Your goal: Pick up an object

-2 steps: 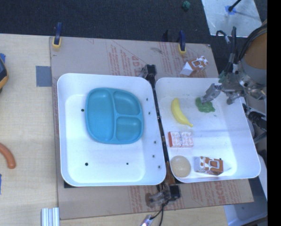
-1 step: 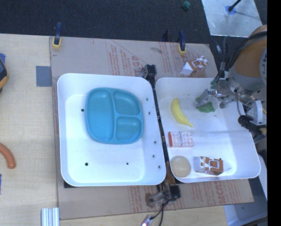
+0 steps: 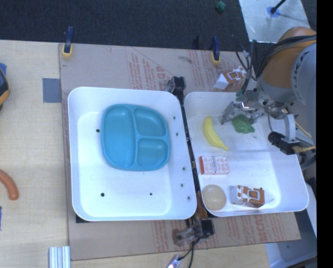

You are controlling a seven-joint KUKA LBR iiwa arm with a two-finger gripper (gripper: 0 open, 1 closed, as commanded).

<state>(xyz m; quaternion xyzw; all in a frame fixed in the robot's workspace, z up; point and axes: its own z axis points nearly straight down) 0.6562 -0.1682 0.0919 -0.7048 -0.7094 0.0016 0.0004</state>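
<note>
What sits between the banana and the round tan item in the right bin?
In the camera view, a small red-and-white packet lies between the banana and the round tan item.

The two bins, left (image 3: 80, 149) and right (image 3: 284, 166), are white. The divided plate (image 3: 135, 137) is light blue. The banana (image 3: 213, 133) is yellow, and the small object (image 3: 243, 125) near the gripper is green. The packet (image 3: 214, 165) has a red and white pattern. The round thing (image 3: 214, 197) is beige. The carton (image 3: 248, 195) is brown and white. The sausage (image 3: 5, 183) is orange-red.
</note>
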